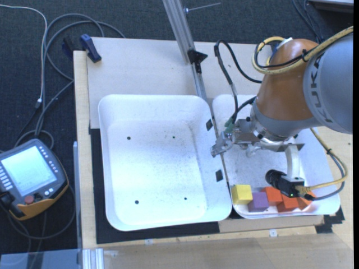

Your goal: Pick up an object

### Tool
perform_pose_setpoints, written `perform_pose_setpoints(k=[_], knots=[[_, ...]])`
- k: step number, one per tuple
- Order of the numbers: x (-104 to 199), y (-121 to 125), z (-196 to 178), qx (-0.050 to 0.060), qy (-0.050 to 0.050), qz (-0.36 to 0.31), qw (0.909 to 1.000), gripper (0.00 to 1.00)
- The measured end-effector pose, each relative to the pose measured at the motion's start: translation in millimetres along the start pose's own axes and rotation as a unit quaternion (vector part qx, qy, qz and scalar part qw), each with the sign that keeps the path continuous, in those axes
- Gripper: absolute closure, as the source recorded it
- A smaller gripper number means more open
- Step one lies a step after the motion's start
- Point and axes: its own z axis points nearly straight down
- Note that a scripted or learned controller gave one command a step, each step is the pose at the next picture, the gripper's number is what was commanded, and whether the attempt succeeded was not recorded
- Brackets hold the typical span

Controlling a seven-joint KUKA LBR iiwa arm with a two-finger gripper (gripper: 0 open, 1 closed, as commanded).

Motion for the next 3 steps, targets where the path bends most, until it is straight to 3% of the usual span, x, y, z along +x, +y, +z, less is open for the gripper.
perform_pose_setpoints(k=[1, 2, 3], knots=[[0.5, 0.8, -10.9, -0.001, 0.000, -0.001, 1.0000, 1.00], [0.5, 0.6, -10.3, -0.001, 0.000, 0.000, 1.0000, 0.00], [43.6, 75.5, -88.7, -0.008, 0.000, -0.004, 1.0000, 0.00]])
